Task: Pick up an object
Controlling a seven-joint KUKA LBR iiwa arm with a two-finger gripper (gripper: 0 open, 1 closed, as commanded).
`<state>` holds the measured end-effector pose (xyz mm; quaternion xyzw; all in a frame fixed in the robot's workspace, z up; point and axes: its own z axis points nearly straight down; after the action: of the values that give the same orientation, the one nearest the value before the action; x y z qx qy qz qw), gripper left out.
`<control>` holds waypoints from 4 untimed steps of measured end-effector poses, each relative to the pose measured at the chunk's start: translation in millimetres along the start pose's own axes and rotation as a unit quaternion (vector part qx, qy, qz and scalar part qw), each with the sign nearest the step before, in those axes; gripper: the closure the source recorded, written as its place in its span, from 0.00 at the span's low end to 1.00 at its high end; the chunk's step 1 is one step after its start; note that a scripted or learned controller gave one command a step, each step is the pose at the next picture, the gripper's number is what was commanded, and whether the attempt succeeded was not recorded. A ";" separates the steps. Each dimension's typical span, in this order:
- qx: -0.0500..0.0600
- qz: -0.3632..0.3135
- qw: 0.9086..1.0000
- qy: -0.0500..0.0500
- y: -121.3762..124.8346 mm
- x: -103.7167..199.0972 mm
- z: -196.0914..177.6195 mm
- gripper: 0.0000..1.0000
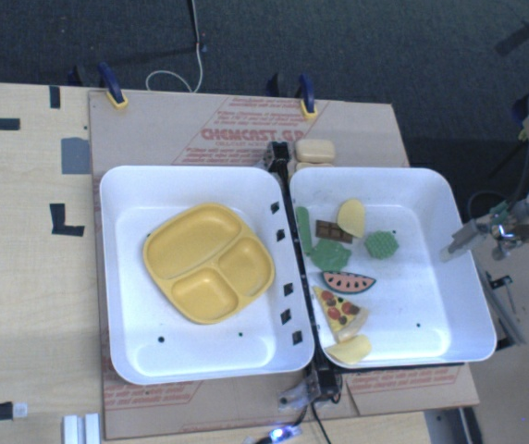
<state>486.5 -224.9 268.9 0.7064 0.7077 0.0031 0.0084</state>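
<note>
The right bin [431,276] holds several toy foods along its left side. A pale yellow piece [351,216] lies by a brown bar [331,233] and a round green piece [382,244]. A leafy green piece [327,254] sits just above a watermelon slice [348,282]. Below these lie a pizza slice [341,312] and a yellow wedge [350,349] near the front wall. The left bin [126,248] carries a yellow divided plate [209,262].
A beige block [314,151] rests on the cardboard behind the bins, next to the black divider clip [278,155]. Grey hardware [486,231] sticks out just past the right bin's right rim. Blue clamps [110,86] pin the cardboard's back edge.
</note>
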 end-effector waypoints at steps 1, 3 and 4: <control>0.015 -0.001 1.000 0.008 -7.5 57.0 125.6 0.00; 0.003 0.000 1.000 0.003 46.1 119.6 172.4 0.00; 0.001 -0.002 1.000 0.010 48.1 127.8 162.1 1.00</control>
<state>537.0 -98.2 106.7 0.7052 0.7089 0.0095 0.0010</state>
